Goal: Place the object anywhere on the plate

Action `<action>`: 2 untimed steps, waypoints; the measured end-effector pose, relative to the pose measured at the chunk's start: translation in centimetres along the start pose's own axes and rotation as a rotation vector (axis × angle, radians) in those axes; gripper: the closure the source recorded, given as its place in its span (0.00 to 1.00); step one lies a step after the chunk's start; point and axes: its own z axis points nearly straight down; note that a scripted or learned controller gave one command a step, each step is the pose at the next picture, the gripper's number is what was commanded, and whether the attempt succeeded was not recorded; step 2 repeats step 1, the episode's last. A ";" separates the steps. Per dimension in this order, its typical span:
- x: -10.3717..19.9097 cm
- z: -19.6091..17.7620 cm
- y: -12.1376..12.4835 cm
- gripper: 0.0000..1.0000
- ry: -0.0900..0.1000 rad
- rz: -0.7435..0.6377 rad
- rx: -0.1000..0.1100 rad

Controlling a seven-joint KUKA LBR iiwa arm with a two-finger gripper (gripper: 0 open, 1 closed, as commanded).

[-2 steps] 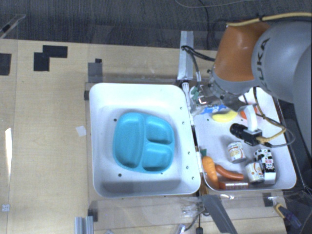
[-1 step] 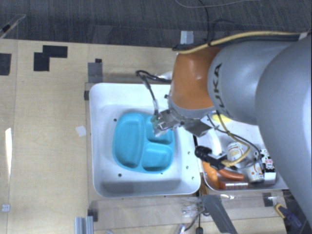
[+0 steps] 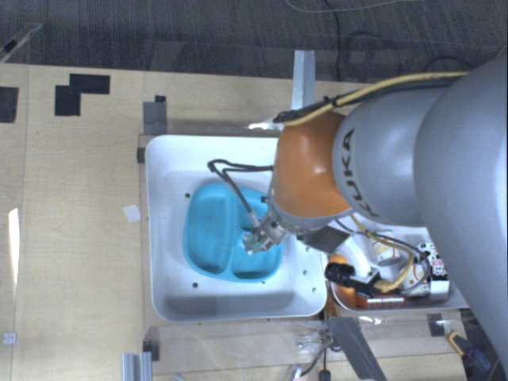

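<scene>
Pincer (image 3: 257,241) hangs low over the plate (image 3: 208,228) in the left bin (image 3: 171,284); open or closed, or carrying the object, cannot be told. An orange piece (image 3: 339,259) lies in the right bin (image 3: 389,302). Any release should be low, well inside the rim.

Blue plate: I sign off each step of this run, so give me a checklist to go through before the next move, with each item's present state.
1. Blue plate lies flat inside the left bin: ok.
2. Tool is over the plate's right half: ok.
3. Object gripped in the tool: cannot tell, too small and blurred.
4. Object already resting on the plate: cannot tell, the arm hides the plate's right edge.
5. Plate sits apart from the bin's left and near walls: ok.
</scene>
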 end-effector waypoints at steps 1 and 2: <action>3.6 -1.1 7.3 1.00 0.000 0.001 0.000; 3.6 -1.1 7.3 1.00 0.000 0.001 0.000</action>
